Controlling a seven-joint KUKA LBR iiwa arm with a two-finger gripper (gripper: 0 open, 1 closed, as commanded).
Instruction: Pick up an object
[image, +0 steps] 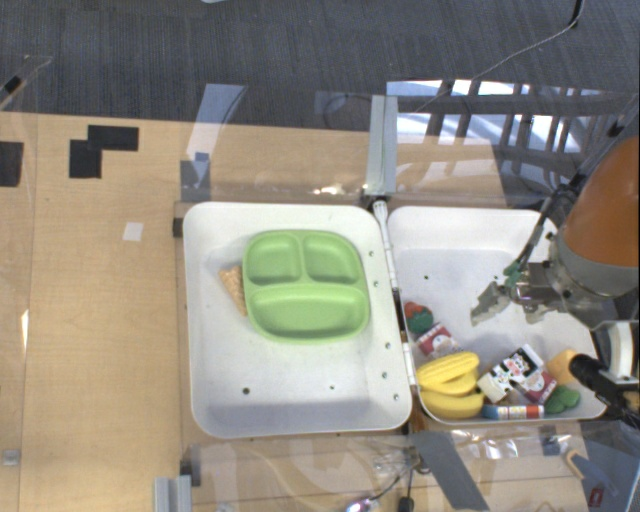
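A gripper is seen above the bare floor of the right bin. Its fingers seem spread apart, with nothing between them. Bananas and small toys are heaped along the bin's near edge.

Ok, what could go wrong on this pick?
The toys are packed tight in the right bin's near corner: bananas, a small box, a marker. The gripper may nudge several or pinch two at once. Those against the wall leave little finger room, so a grasp could slip.
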